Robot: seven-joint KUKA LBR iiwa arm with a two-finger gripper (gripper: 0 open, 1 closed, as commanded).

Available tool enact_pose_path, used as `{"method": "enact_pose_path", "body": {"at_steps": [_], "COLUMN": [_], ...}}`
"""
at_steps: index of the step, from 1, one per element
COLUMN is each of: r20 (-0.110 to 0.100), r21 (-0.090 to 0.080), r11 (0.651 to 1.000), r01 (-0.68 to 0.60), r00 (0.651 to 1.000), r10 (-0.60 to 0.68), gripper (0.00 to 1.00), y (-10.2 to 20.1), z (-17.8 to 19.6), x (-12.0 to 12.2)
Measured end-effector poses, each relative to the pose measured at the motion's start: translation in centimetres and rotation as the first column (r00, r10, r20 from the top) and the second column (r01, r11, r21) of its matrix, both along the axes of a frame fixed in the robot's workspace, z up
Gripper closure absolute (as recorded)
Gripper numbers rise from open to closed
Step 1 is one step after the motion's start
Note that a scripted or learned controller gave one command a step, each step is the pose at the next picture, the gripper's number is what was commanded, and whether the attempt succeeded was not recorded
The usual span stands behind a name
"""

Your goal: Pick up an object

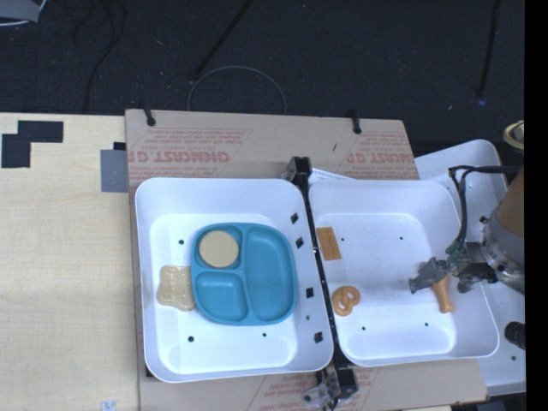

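Camera view: your claw (438,279) sits over the orange stick (443,297) at lower right; grip unclear, it could slip.

The only lettering stands on the brown cardboard sheet (257,148) under the two white bins (377,199), well beyond the gripper (428,274) toward the far edge. Red print appears twice there, upside down (it seems to read "CHEMCAST GP", though blurred). More red print at the cardboard's near edge is too small to read
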State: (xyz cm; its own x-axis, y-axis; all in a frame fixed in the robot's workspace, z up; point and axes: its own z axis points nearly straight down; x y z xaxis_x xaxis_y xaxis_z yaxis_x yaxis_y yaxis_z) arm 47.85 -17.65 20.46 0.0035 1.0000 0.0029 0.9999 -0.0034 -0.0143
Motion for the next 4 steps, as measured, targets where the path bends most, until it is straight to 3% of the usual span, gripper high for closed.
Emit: {"method": "enact_pose_path", "body": {"at_steps": [1,2,3,4], "r20": [0.013,0.007,0.005,0.011], "r21": [-0.003,0.000,0.001,-0.001], "r11": [1.000,1.000,1.000,1.000], "r01": [-0.003,-0.003,-0.003,-0.002], "r00": [1.000,1.000,1.000,1.000], "r10": [0.003,0.003,0.003,0.002], "gripper": [0.00,0.00,0.00,0.00], "y": [0.0,-0.2,0.3,0.4], "z": [0.6,-4.7,-10.2,-11.7], "x": [0.3,1.2,0.0,0.0]}}
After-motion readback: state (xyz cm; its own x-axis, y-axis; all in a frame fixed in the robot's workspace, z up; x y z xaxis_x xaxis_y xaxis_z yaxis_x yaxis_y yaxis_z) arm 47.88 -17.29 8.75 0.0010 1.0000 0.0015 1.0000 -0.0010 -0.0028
